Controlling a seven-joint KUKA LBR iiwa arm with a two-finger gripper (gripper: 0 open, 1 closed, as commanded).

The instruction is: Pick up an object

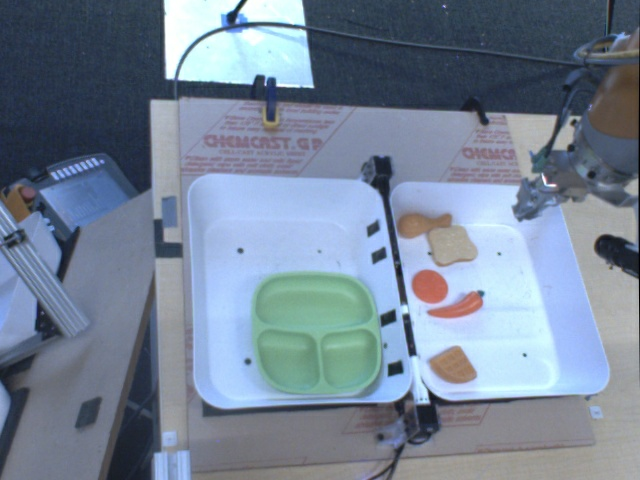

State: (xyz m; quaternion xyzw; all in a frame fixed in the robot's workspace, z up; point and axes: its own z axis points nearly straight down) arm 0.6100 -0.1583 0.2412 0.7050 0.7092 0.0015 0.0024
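Reaching in from the right, the arm [610,118] sits over the far right corner of the right bin [580,358], wrist tilted down toward the rim. We can't really tell whether the jaws [527,206] are released or clenched, it's too small and blurry. Down in that bin we've got a drumstick [422,225], a toast slice [452,245], a red disc [431,286], a chili pepper [456,307] and an orange wedge [453,365], all apart from the arm. A green divided tray [316,331] lies in the left bin [220,268].
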